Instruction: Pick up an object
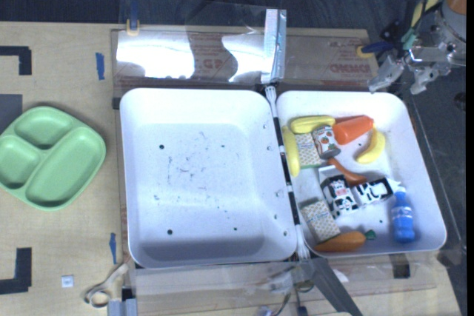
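Metal two-finger tool (406,75) up past far right corner of white plastic right bin (422,159), carrying nothing; cannot tell if spread or clenched. Orange toy carrot (351,128) jammed against yellow banana (372,149); might slip or grab both

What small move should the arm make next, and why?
Probably swing the gripper inward and down over the right bin. It hangs beyond the bin's far corner with nothing between its fingers, while the blue bottle and other items lie inside.
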### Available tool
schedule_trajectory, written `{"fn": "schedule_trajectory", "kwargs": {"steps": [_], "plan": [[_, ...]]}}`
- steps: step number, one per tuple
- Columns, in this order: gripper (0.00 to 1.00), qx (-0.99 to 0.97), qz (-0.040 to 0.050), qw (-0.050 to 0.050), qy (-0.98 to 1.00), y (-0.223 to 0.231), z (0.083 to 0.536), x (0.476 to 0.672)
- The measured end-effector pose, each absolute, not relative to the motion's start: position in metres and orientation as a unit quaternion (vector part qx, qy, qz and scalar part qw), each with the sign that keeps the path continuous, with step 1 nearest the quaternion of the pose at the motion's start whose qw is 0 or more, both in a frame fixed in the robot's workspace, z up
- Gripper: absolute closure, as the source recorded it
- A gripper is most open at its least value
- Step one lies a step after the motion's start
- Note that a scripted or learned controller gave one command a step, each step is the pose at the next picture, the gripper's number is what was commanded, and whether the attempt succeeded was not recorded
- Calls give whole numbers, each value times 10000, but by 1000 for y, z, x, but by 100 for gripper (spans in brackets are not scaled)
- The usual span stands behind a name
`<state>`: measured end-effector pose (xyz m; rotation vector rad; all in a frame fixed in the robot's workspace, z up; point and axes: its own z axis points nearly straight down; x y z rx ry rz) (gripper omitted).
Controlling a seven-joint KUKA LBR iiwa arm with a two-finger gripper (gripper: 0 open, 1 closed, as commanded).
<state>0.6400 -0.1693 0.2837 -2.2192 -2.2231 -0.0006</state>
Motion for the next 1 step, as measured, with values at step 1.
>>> {"fn": "schedule_trajectory", "kwargs": {"steps": [1], "plan": [[0,-6694,1,2,-7429,-189,198,667]]}}
